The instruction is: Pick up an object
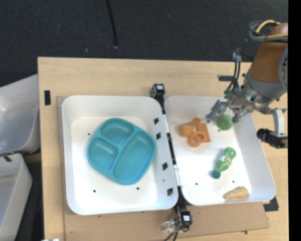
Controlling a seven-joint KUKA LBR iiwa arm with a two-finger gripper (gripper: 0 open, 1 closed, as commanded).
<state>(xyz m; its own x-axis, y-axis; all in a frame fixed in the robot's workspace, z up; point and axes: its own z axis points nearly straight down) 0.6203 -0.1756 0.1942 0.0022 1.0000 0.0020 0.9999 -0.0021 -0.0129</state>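
Pincer (224,115) spread w/ green ball (224,122) between fingers, right bin (258,149)

Bench and surroundings, overhead slant view.
Light wood bench top (115,74) on a dark speckled floor (65,19), possibly carpet; texture too coarse to confirm. A thin dark line (110,16), cable or seam, runs across the floor toward the bench's far edge. White plastic containers (12,114) sit off the bench's left side, one behind another. Lighting even and diffuse, shadows soft. Small black tabs (47,97) mark the bench surface.
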